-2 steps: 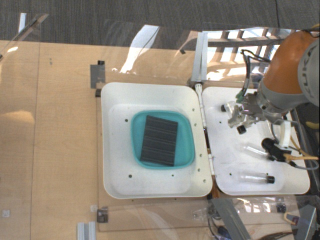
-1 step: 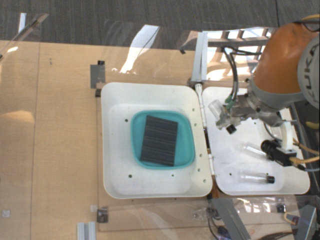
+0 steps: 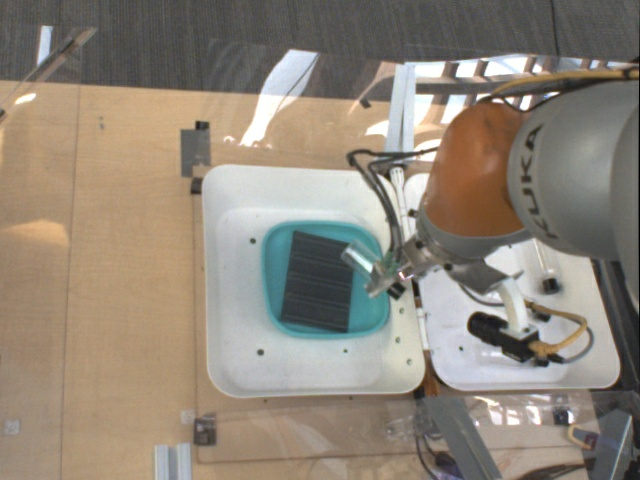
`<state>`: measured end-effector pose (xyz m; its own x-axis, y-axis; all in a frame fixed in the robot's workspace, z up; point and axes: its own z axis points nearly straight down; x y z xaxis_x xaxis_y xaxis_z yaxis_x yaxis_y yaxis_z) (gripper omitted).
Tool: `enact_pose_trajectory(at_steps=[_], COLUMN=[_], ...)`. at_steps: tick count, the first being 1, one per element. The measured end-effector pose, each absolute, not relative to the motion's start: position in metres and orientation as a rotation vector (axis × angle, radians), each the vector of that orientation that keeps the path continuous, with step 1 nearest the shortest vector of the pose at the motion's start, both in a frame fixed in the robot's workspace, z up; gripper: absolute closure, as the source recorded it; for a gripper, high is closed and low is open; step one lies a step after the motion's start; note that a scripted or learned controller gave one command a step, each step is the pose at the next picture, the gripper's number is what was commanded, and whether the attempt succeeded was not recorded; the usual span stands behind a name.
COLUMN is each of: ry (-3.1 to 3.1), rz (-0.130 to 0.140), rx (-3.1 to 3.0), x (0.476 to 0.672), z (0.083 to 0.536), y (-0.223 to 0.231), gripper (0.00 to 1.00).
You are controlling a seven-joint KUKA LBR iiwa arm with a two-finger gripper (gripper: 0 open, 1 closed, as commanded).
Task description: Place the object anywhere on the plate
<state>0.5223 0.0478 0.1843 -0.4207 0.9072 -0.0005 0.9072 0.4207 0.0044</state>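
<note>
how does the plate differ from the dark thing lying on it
The plate is teal with rounded corners and a raised rim; the slab is dark grey, flat and sharp-cornered. The plate is the wider of the two, its rim showing around the slab on the left and bottom. The plate looks smooth, while the slab has ridges running across it. Both sit in the left bin, roughly squared to it.

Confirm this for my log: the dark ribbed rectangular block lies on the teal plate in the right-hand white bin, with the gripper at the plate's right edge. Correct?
Not quite. The camera view shows the dark ribbed rectangular block lying on the teal plate in the left-hand white bin, not the right-hand one. The rest stands: the gripper is at the plate's right edge.
</note>
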Motion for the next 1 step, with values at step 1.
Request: enact_pose_trajectory(at_steps=[1], ry=[2.644], rz=[0.006], rx=[1.69], x=[0.5225], z=[0.1846], y=[0.0473], gripper=[0.0])
